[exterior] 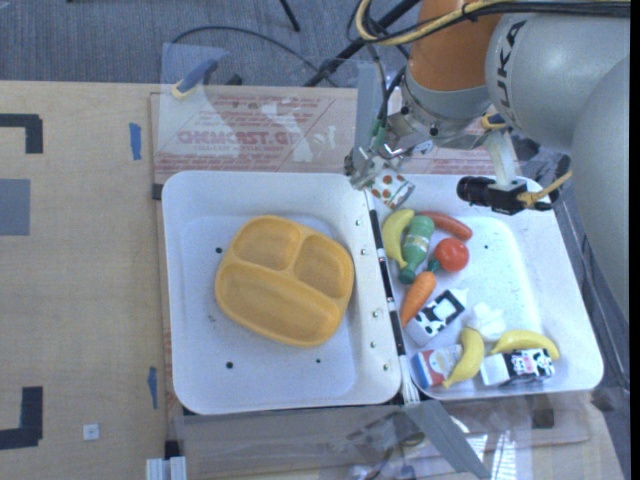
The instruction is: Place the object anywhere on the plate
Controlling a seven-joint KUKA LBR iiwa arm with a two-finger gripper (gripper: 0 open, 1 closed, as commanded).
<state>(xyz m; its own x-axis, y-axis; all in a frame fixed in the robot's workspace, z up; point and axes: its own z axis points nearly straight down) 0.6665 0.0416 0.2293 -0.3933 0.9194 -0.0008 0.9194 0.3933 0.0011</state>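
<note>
Just above frame centre, at the gripper [377, 171], a small patterned object [391, 185] appears pinched between narrowly set fingers, hanging over the seam between the bins. Pickup looks done; carrying and release remain. Lower left of it, the yellow divided plate [284, 279] lies in the left bin [190, 268]; toy foods crowd the right bin [560, 278].
</note>
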